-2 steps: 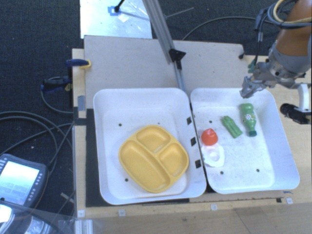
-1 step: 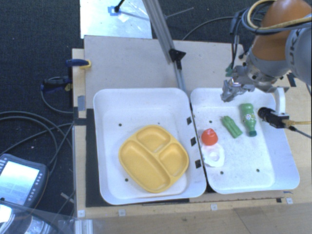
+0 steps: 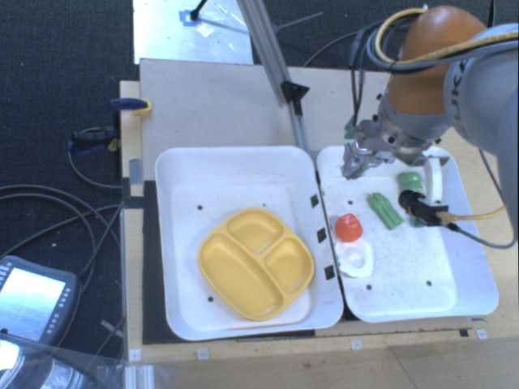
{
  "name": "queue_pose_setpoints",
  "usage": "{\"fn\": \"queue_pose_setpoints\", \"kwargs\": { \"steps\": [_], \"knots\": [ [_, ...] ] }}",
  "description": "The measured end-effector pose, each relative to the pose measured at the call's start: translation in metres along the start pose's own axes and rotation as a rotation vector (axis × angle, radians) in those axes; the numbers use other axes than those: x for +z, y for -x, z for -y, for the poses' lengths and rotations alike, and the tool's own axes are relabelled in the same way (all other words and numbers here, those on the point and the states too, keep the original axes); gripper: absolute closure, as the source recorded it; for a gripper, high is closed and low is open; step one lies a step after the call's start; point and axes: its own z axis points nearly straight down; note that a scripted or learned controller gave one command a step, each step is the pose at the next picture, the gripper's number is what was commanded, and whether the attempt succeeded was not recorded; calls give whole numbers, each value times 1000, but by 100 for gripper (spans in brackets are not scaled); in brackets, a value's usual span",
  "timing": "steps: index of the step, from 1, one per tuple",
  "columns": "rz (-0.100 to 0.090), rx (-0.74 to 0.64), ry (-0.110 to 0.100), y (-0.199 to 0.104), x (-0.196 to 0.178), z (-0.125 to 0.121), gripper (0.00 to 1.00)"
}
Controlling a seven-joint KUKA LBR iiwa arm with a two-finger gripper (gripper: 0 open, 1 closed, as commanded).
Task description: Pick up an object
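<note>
While the gripper (image 3: 354,165) hovers over the right bin (image 3: 454,298), near a green block (image 3: 386,211), its state is unclear.

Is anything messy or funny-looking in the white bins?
Nothing looks spilled or broken. The yellow divided plate sits at a slant in the left bin. In the right bin, a small white bottle with a red cap lies on its side near a green stick.

floor (image 3: 57,47): dark carpet | bench (image 3: 219,104): tan board | cables (image 3: 49,209): left
</note>
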Motion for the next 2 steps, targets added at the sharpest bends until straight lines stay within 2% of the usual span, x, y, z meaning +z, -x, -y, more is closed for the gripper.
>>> {"fn": "queue_pose_setpoints", "kwargs": {
  "steps": [1, 2],
  "knots": [
    [0, -1, 1, -53, 6, 1, 100],
    [-2, -2, 2, -110, -3, 7, 100]
  ]
}}
